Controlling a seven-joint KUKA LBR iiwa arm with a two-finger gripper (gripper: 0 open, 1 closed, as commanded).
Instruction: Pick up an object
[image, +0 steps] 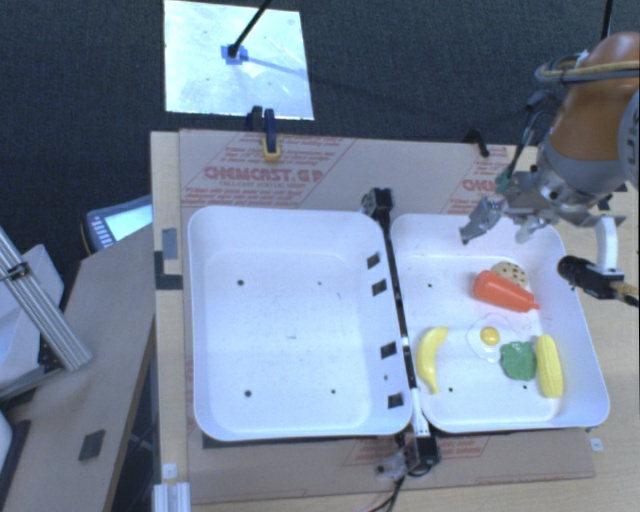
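On the bench (170, 330) we see two shallow white bins side by side: the left bin (290, 330) and the right bin (440, 270). Above the right bin's far edge hangs the gripper (503, 227), fingers apart, gripping nothing. Below it in that bin lie an orange carrot (503, 291) touching a cookie (510, 270), then a corn cob (549, 365), a yellow banana (432, 357), a green leafy piece (517, 360) and a fried egg (487, 337)
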